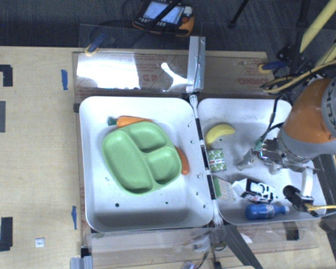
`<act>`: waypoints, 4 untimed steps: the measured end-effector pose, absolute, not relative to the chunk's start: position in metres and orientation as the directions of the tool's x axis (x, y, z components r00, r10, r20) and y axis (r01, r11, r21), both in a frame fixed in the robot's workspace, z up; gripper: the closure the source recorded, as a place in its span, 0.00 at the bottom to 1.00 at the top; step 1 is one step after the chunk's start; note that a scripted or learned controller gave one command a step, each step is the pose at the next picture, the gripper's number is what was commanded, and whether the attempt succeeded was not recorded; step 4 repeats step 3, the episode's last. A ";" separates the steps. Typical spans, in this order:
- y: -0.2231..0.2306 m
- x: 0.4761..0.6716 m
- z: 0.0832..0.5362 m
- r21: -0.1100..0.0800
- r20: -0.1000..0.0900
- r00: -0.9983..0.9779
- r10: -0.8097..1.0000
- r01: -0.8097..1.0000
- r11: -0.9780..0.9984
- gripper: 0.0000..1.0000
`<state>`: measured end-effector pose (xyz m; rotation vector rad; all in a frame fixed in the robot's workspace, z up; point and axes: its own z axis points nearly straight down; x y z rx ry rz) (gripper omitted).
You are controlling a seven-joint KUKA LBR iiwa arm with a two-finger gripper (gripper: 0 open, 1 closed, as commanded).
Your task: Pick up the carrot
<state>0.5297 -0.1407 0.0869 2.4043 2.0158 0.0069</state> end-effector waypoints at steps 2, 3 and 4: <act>-0.142 0.563 0.217 0.002 -0.001 0.079 0.997 0.997 -0.079 0.00; -0.095 0.536 0.136 -0.001 0.001 -0.096 0.995 0.995 0.096 0.00; -0.095 0.536 0.136 -0.001 0.001 -0.096 0.995 0.995 0.096 0.00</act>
